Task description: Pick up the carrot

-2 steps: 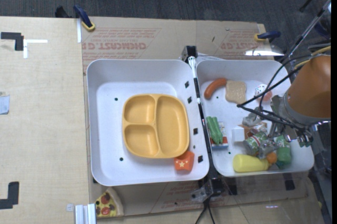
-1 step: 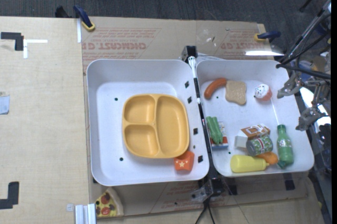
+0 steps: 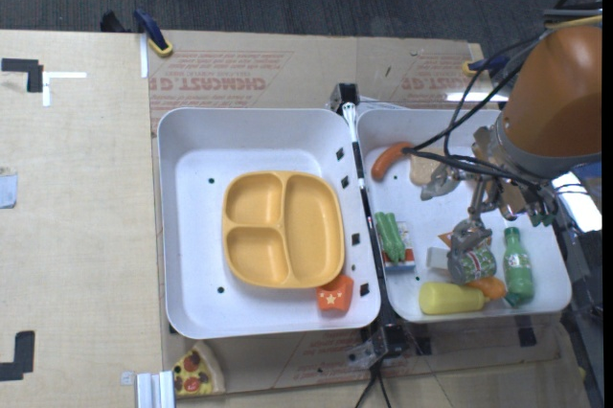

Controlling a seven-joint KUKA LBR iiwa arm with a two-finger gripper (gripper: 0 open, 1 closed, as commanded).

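Observation:
In the right bin (image 3: 551, 301), near its front, a small orange tapered piece shows, which looks like the carrot (image 3: 491, 287). It lies between a yellow banana-like toy (image 3: 452, 299) and a green bottle (image 3: 518, 267), and a crumpled grey can (image 3: 472, 263) partly covers it. My gripper (image 3: 470, 232) hangs just above that can, a little behind the carrot. The arm's orange band (image 3: 565, 90) fills the upper right and hides part of the bin's back.
An orange-red sausage (image 3: 388, 158) lies at the right bin's back left, and a green block (image 3: 389, 237) by its left wall. The left bin (image 3: 192, 205) holds a yellow divided plate (image 3: 284, 230) and a red star block (image 3: 334, 297). Cables cross above the right bin.

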